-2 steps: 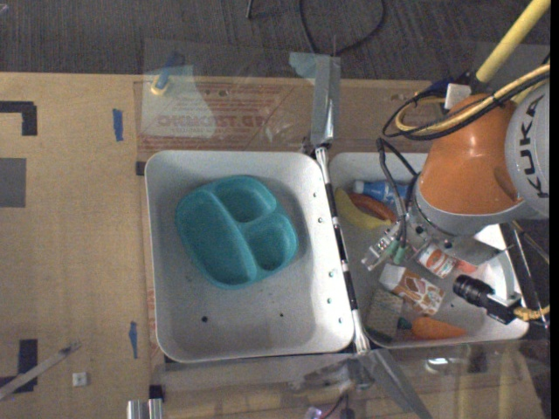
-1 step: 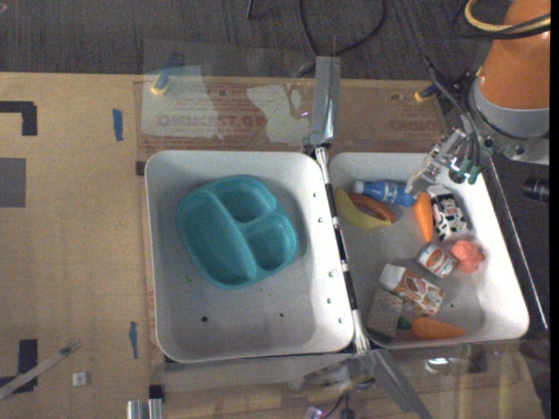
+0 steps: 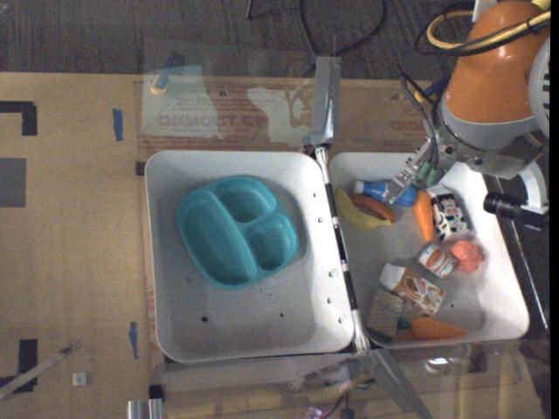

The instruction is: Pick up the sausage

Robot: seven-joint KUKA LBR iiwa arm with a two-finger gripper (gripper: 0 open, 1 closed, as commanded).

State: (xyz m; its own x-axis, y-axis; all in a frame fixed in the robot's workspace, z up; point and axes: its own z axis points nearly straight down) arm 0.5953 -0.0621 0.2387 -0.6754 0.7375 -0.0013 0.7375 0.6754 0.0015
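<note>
Camera view has my gripper (image 3: pixel 409 180) low over the far-left part of the right bin (image 3: pixel 502 317), its pale fingers angled down and to the left from the orange-banded wrist. I cannot tell whether they are parted or closed, since they blur into the clutter beneath them, and I see nothing clearly between them. Right at the tips lies a small blue-and-white bottle (image 3: pixel 382 188), near the bin's far edge. The sausage (image 3: pixel 376 207), a short reddish-brown piece, lies just beyond that, toward the bin's left wall, and rests on or against the yellow banana (image 3: pixel 357 213). From the gripper it sits slightly left and nearer the camera, a short hop away, and its long axis runs roughly left to right, tilting a little toward the near edge at its right end. I judge the fingers would need to close across that axis, straddling it front to back, while staying clear of the bottle and banana. An orange carrot (image 3: pixel 424 216) stands lengthwise just right of the sausage. Further out, toward the near-right corner, lie small cartons and another carrot (image 3: pixel 437 328). The left bin (image 3: pixel 166 312) holds a teal divided plate (image 3: pixel 237 230), well away.
</note>
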